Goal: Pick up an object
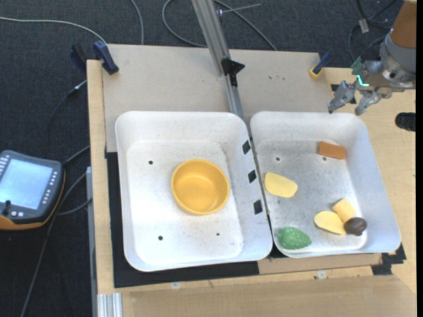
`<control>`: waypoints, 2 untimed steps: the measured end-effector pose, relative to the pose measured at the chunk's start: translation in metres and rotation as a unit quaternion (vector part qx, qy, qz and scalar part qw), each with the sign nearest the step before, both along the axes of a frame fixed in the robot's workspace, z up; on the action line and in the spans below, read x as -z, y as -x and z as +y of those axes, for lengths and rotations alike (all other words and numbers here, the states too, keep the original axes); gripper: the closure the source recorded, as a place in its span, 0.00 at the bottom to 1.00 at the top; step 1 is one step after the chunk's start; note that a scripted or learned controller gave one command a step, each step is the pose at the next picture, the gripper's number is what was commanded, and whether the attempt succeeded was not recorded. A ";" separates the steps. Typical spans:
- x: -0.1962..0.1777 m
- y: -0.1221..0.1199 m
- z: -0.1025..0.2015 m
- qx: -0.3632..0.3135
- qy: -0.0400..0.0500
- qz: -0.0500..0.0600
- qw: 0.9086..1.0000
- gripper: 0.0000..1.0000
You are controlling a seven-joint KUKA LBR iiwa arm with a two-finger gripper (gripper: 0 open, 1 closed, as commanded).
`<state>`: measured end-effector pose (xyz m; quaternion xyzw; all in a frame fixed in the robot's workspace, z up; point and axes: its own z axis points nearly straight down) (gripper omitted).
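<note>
Nothing is picked yet: our gripper (350,102) hangs spread and bare at upper right, above the orange rectangular block (331,150).

yellow bowl (200,187), orange block (331,150), green lump (293,238)

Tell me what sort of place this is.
Probably a robot lab. A robot hand hangs over two white bins on a bench, a control tablet sits nearby, and loose cables cross the carpet.

Yellow bowl (200,186) upright in the left bin; orange block (331,150), yellow pieces (280,185), green lump (293,237) in the right
</note>
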<state>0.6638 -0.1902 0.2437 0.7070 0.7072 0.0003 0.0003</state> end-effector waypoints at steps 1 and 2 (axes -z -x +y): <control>0.000 0.000 0.000 0.000 0.000 0.000 1.000 0.00; 0.063 0.001 0.001 0.000 -0.001 0.003 1.000 0.00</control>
